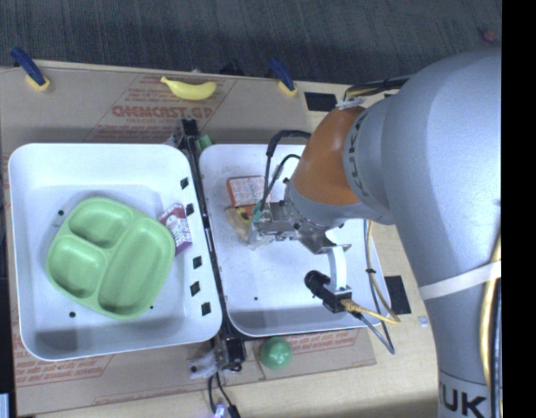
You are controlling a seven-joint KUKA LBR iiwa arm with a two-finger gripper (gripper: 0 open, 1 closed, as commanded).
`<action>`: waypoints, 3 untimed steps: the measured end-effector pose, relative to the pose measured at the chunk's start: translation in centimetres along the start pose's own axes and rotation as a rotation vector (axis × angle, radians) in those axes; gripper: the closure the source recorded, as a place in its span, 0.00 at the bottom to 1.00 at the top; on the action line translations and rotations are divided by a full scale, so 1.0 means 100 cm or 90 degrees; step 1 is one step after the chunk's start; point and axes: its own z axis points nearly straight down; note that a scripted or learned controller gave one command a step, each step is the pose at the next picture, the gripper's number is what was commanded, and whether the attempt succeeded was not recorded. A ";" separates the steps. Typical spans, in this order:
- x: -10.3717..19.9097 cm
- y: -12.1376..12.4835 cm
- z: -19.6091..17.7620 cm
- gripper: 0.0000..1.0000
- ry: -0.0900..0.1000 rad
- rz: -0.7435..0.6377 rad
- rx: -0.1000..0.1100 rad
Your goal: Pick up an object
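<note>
Camera view from above, at a slant: a desk (398, 368) carries two shallow white bins side by side on brown cardboard. The left bin (29, 198) holds a green divided plate (110, 255) filling much of its floor, with bare white floor along the near and far walls. A small dark red packet (176, 225) lies just beside the plate's right edge, close to the wall shared with the other bin.

The right bin (268, 307) has a small orange and white packet (243, 190) near its far left corner. The grey arm (425, 155), with its orange band (329, 159), reaches in from the right and covers the bin's right half. Its end effector (257, 226) sits low over the bin, just beside the packet; whether it is open or closed cannot be told. The bin's near left floor lies bare.

Outside the bins, a yellow banana (190, 86) lies on the cardboard beyond the far walls, and a green ball (274, 352) rests just beyond the right bin's near wall.
</note>
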 end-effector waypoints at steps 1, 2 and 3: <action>-0.025 -0.072 -0.105 1.00 0.000 0.004 -0.003; -0.024 -0.072 -0.105 0.00 0.000 0.004 -0.003; -0.012 -0.072 -0.025 0.00 0.000 0.002 -0.001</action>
